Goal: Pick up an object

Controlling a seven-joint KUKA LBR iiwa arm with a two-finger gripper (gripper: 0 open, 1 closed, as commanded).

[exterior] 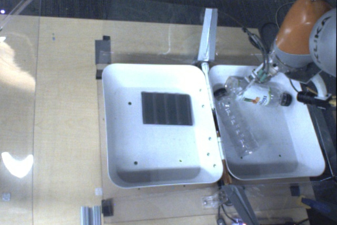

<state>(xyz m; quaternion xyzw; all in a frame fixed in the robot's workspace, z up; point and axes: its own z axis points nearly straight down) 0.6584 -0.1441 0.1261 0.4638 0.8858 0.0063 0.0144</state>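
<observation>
Two white bins [158,176] fill the bench; my gripper [261,75], upper right of the frame, touches a clear bottle [253,93]. Finger spread: cannot tell.

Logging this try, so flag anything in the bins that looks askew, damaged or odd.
Two clear plastic bottles lie on their sides in the right bin. The long bottle slants down the bin's left side and looks crumpled. The small bottle lies across the top, under the tool. The left bin holds a dark ribbed pad, lying square.
</observation>
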